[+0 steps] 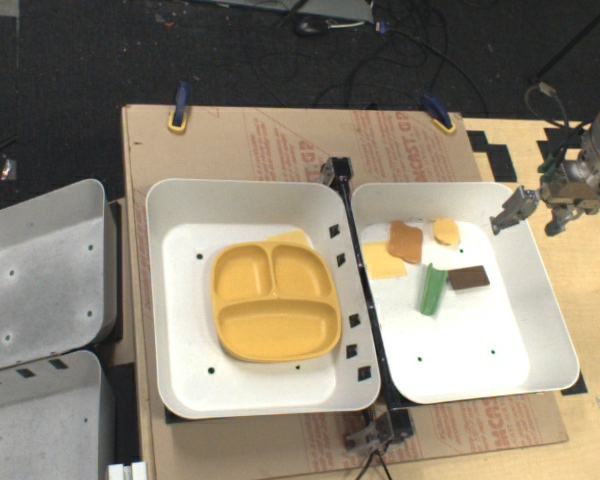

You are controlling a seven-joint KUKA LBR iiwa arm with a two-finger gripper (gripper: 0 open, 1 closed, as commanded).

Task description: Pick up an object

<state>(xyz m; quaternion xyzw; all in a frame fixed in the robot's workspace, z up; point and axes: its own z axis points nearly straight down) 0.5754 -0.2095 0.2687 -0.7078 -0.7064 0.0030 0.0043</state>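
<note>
Green, the stick [432,289] lies in the right bin [540,358] just beside a brown block [468,278], near a yellow slice [383,261]. The gripper [535,216] hangs over that bin's right rim, fingers spread and holding nothing. A yellow tray [276,303] sits in the left bin [180,368].

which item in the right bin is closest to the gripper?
The small round orange piece, at the cluster's upper right, sits nearest the gripper. The dark brown block, green stick and the rest lie lower or further left.
</note>
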